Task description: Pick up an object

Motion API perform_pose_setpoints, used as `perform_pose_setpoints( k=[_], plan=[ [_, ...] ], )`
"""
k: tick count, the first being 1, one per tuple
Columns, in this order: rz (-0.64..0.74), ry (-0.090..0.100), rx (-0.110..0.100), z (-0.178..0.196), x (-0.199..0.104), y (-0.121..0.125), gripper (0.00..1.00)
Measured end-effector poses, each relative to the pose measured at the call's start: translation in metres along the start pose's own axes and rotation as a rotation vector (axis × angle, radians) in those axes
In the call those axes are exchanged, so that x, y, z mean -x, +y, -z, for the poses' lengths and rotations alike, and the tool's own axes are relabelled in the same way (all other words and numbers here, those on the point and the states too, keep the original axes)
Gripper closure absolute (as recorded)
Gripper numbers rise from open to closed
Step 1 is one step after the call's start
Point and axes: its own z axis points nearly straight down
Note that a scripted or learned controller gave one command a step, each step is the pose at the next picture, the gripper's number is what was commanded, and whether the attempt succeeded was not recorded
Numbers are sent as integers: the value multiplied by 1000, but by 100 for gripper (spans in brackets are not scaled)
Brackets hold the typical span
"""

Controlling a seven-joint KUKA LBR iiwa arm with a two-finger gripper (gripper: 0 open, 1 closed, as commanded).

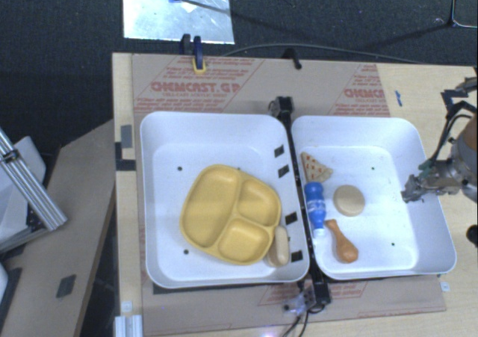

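Half pincer (412, 190) cut off at rt bin (429, 201) edge.

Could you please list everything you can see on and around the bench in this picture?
left bin: one, white, left half of the bench
right bin: one, white, beside the left bin
divided tray: one, yellow, in the left bin
beige oblong piece: one, at the tray's lower right edge, in the left bin
waffle-patterned wedge: one, tan, upper left of the right bin
bottle: one, blue and white, along the right bin's left wall
round piece: one, beige, right of the bottle
drumstick-shaped piece: one, orange-brown, below the round piece
clamp: one, yellow and dark, at the bench's far edge
gripper: one, grey, over the right bin's right rim
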Motion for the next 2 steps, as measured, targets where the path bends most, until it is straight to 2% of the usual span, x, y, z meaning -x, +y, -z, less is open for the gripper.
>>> perform_pose_setpoints(
  k=[1,2],
  plan=[
    [0,2,-5,8,0,1,100],
    [4,4,-6,1,-54,4,100]
  ],
)
